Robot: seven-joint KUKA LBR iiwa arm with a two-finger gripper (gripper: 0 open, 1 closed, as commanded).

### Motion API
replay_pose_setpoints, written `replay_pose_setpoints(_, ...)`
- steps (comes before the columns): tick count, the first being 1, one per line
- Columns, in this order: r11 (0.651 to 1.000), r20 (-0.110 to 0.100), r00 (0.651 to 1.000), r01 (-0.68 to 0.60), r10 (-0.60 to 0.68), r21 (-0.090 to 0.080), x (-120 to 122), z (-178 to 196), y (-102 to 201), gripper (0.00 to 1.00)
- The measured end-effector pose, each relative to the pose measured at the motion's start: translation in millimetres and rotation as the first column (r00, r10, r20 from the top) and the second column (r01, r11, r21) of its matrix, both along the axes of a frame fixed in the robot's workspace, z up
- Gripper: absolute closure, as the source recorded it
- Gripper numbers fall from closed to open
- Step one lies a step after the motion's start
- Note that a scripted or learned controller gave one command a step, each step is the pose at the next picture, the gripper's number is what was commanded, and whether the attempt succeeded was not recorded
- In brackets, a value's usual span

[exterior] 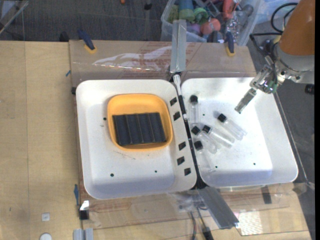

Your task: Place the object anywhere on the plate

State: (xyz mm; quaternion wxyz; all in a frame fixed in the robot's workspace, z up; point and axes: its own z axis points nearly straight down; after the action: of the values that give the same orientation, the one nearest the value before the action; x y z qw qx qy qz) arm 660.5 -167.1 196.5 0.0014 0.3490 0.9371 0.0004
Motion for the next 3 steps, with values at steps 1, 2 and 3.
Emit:
replay_pose_setpoints(1, 0.999, 0.0, 0.999, -0.04, 0.04, 0.0, 2, 3, -15, 0.0)
replay_pose_setpoints(2, 0.983, 0.001, 0.983, -0.183, 0.183, -0.001, -3, -6, -56, 0.0)
replay_pose_setpoints(3, 0.992, 0.002, 0.992, -0.126, 0.126, 0.0, -1, 19, -57, 0.0)
